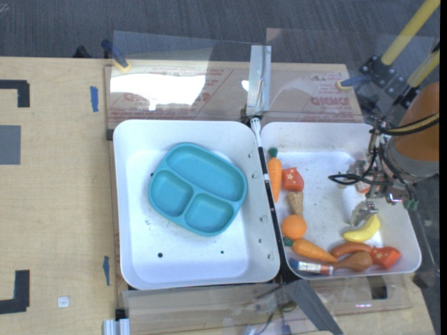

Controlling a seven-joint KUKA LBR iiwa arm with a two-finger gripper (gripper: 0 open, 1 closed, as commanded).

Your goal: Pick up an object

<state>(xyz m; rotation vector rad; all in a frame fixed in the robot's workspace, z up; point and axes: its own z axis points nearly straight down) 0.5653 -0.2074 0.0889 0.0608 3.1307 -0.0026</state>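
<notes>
Starting at the front edge of the right bin (416, 237), there's a row of toy food lying along the wall: a marker-looking thing (314, 266) at the bottom, a long carrot (312, 250) angled down to the right, a brown sausage-ish piece (353, 258) and a red piece (386, 256) at the right end. Just behind those sits the banana (364, 230), its long axis tilted from lower-left up to the right.

The gripper (366, 209) hangs right above the banana, basically touching or a hair off its upper end, I honestly can't tell which. Whether the thing is spread or pinched together I can't tell either, it's a tangle of metal and black cable from this angle. Nothing is clearly caught in it, so I wouldn't call anything picked yet.

So the relation that matters: the banana lies just toward the camera from the gripper, slightly below it in the frame. My guess is that's the target, and a short drop gets there. The catch is the banana's tilt, the grip probably wants to cross the short way.

Further left, the orange (294, 226), a tan stick (296, 202), a red chunk (292, 180) and a 2nd carrot (275, 177) line the divider, well apart from the gripper. The left bin (133, 187) holds 1 blue divided plate (198, 188).
</notes>
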